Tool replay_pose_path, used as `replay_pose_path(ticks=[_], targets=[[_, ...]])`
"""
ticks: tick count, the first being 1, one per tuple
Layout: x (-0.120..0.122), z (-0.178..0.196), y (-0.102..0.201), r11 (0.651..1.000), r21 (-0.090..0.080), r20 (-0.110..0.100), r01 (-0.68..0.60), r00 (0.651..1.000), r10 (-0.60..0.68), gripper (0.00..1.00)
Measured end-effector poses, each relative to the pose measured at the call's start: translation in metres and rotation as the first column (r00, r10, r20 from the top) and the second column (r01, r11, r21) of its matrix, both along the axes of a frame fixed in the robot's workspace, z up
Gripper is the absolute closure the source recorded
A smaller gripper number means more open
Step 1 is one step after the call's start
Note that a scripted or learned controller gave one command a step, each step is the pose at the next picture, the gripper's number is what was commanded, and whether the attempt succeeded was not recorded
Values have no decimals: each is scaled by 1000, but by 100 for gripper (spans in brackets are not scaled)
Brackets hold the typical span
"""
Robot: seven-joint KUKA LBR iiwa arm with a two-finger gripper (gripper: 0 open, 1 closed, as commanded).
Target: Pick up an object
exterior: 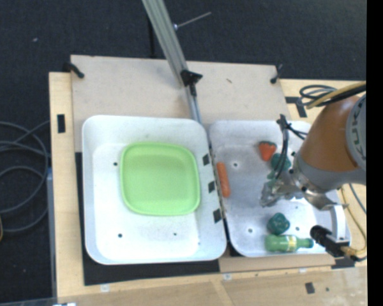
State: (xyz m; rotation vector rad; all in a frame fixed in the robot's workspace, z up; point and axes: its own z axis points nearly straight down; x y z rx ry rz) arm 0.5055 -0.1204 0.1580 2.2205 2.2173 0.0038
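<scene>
The gripper hangs low inside the right bin, over bare floor near the bin's middle. The arm above covers much of it, so whether it is spread or closed cannot be told, and nothing can be seen caught in it. It sits between the candidates rather than over any one, so I judge the pick is not yet made.

Just behind it lies a dark teal piece, partly under the wrist, and beyond that a red-orange lump near the far wall. Nearer the camera sits a teal ball, close below the gripper and apart from it; this looks the easiest target, being free on all sides. Just past it a green bottle lies on its side along the near wall, which leaves little room on that side. A carrot lies lengthwise against the left wall, awkward for the same reason.

The left bin holds a green plate, flat and central, well apart from the arm. Both bins rest on the bench.
</scene>
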Motion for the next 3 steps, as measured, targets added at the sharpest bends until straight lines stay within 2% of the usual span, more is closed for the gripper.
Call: replay_pose_path(ticks=[1,2,3], targets=[[4,61,4,1000,0,2,-2,1000,2,100],[4,74,4,1000,0,-2,-1,1000,1,100],[20,71,61,1000,2,-4,-6,1000,6,100]])
